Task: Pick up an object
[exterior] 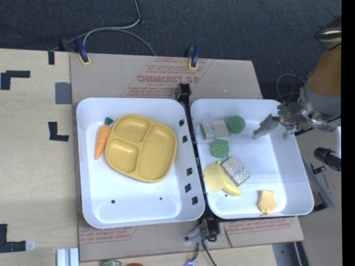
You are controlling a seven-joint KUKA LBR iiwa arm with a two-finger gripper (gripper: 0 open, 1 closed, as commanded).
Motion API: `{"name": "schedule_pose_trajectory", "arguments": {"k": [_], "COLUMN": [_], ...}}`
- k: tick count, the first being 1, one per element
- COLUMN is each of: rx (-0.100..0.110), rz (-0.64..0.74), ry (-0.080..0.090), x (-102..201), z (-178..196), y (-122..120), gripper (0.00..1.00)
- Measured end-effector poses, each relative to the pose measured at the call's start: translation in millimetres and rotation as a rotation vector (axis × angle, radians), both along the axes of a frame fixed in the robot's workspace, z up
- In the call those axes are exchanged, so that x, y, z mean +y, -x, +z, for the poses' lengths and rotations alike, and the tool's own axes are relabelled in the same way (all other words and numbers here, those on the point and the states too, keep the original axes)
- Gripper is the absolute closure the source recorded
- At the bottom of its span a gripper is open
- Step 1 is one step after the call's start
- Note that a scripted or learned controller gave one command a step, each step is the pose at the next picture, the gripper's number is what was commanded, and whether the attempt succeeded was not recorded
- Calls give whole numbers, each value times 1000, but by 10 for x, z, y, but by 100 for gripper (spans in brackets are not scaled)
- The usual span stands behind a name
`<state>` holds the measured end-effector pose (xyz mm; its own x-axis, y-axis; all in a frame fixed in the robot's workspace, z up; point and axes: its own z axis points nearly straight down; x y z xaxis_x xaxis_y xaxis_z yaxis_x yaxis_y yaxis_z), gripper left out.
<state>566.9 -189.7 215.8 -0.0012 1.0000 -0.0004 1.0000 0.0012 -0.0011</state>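
Note:
My gripper hangs over the right bin's far right part, open, with nothing between its fingers. One grey finger points left toward a green ball, a short gap away. Left of the ball lies a patterned packet, and below that a green knobbly disc. A checkered packet leans on a yellow fruit piece near the bin's front left. A small yellow ridged piece sits at the front right.
The left bin holds a yellow divided plate and an orange carrot at its left side. A black divider runs between the bins. Two clamps hold the cardboard at the back.

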Motion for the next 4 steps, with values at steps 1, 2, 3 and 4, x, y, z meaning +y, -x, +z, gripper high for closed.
{"name": "schedule_pose_trajectory", "arguments": {"k": [1, 2, 3, 4], "rx": [1, -13, -24, 0], "rz": [1, 2, 4, 1], "ry": [-2, -4, 8, -1], "x": [737, 354, 328, 941], "z": [-1104, -1228, -1098, -727], "y": [-592, -1064, -1086, -685], "gripper": [0, 0, 100, 100]}}
